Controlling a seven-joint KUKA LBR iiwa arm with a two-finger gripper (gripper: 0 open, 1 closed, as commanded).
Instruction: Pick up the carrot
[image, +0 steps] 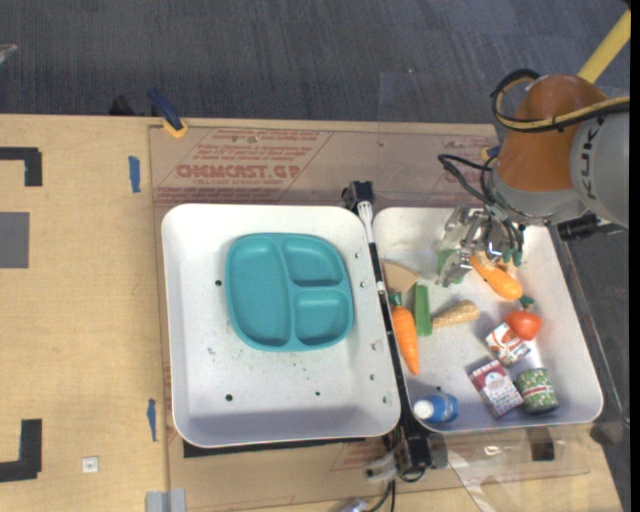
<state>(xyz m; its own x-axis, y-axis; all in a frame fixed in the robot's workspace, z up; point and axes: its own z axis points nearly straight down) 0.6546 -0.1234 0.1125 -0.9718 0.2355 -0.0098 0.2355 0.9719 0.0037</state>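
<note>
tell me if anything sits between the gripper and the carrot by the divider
Nothing visible blocks it from above. The gripper hovers over the right bin; the carrot lies left and below it, a green piece alongside.

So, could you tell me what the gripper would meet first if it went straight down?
Probably the small orange carrot beside the gripper, or the right bin floor next to it; depth is unclear here.
</note>
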